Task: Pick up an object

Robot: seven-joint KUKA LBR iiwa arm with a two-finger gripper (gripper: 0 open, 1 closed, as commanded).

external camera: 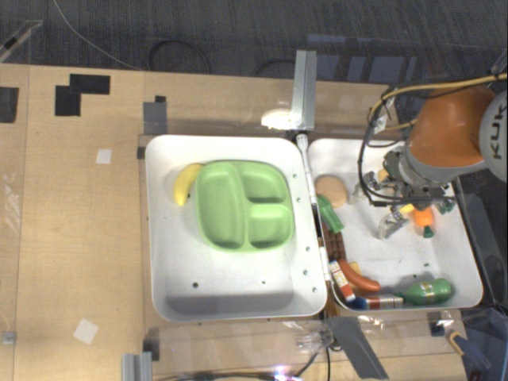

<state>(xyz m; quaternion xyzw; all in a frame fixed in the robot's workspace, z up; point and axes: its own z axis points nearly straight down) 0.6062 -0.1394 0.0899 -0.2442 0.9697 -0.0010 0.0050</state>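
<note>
The grey arm with its orange band reaches over the right white bin [468, 268], its gripper [405, 217] low just beside a small orange carrot-shaped toy [423, 217] near the bin's back right; whether it is apart or together cannot be told. A tan rounded object [332, 190] lies at the back left, a green bottle [427, 292] and a red sausage-shaped toy [355, 276] along the front. In the left white bin [171, 276] a green divided plastic tray [242, 205] touches a yellow banana [186, 184].
</note>
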